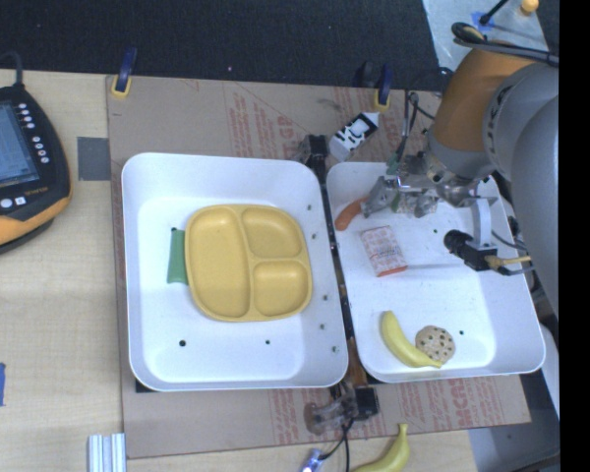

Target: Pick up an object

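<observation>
Nearest us, outside the bins, a loose banana [391,452] lies on the cardboard at the near edge of the bench. It is out of play, so we set it aside.

We judge the likeliest target to be the orange piece [348,213]. It lies in the far-left corner of the right bin [457,303], close against the wall shared with the other bin. The gripper [401,195] hangs just to its right over the same corner, apparently low over the floor. From this slant we cannot make out whether it is spread or closed, and nothing is visibly held. The wall crowds the piece on one side, so we expect any approach to need room on the open, right-hand side.

Just nearer than the gripper, a small pink-and-white packet [382,250] lies flat on the bin floor, apart from the orange piece. It is an easier object to reach, we think, with bare floor all round it. Towards the near wall a banana [401,342] and a round cookie [435,342] lie side by side, touching or nearly so, and well apart from the gripper.

In the left bin [157,337] a yellow divided plate [248,261] sits in the middle. A green strip [177,256] pokes out from under its left edge, pinned and awkward to lift. Further left, a teach pendant [15,165] rests on the bench.
</observation>
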Motion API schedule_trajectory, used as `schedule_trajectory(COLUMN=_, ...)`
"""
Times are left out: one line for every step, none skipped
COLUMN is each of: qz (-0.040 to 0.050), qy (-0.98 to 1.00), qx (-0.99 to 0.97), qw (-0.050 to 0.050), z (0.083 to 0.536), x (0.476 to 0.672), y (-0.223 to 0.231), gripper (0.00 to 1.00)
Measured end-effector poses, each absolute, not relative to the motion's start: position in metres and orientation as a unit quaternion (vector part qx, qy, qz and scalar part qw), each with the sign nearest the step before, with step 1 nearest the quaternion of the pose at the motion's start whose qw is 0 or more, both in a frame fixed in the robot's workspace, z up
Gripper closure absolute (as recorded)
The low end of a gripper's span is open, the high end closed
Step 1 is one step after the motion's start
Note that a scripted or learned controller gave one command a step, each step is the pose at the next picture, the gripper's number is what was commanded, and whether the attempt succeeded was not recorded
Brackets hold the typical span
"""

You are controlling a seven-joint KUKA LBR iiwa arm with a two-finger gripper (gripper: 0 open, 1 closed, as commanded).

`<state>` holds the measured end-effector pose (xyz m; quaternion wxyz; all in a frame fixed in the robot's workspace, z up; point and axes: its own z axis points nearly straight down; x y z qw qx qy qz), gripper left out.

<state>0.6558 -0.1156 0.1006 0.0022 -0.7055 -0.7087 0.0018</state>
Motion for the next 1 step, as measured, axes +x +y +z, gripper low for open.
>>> schedule_trajectory(qz=0.0015, qy=-0.708, qx=-0.706, qw=0.003, z=0.0917, x=0.6559, y=-0.1174, gripper=0.0)
